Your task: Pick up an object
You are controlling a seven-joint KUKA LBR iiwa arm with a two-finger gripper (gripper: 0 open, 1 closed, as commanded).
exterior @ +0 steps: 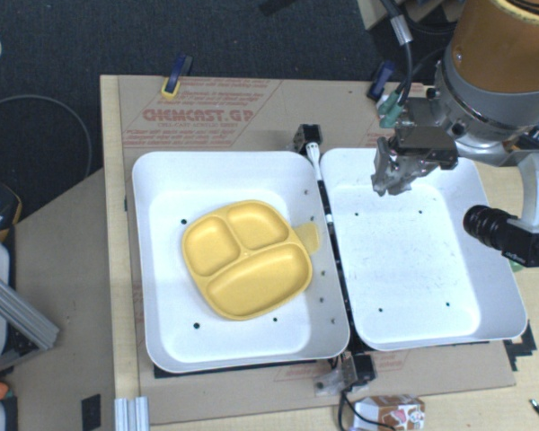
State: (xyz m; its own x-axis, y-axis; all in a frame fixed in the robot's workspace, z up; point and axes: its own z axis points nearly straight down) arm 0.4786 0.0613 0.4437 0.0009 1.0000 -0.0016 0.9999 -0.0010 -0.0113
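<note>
My claw, its grip state impossible to tell, hangs over the far-left corner of the right shallow white plastic bin, while the yellow three-compartment plastic plate lies in the left white bin.

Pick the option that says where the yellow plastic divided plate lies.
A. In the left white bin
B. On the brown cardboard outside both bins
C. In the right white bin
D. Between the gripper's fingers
A: the yellow plastic divided plate lies flat in the left white bin, while the gripper hangs over the right white bin.
</note>
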